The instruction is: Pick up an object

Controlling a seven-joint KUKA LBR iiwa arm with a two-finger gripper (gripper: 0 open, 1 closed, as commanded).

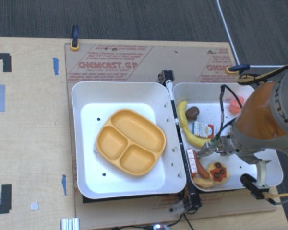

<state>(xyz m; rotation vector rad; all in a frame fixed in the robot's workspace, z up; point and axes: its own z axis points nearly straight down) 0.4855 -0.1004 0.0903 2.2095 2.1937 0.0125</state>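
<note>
My gripper (205,150) low in right bin (259,96), banana (188,128) at its 11 o'clock, pizza (216,172) at 5; grip state can't tell.

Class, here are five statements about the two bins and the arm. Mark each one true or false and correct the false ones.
1. The yellow divided plate lies in the left bin. True.
2. The plate has two compartments. False: it has three.
3. The banana lies in the right bin. True.
4. The arm reaches over the left bin. False: it is over the right bin.
5. A brown round thing sits beside the banana. True.
</note>
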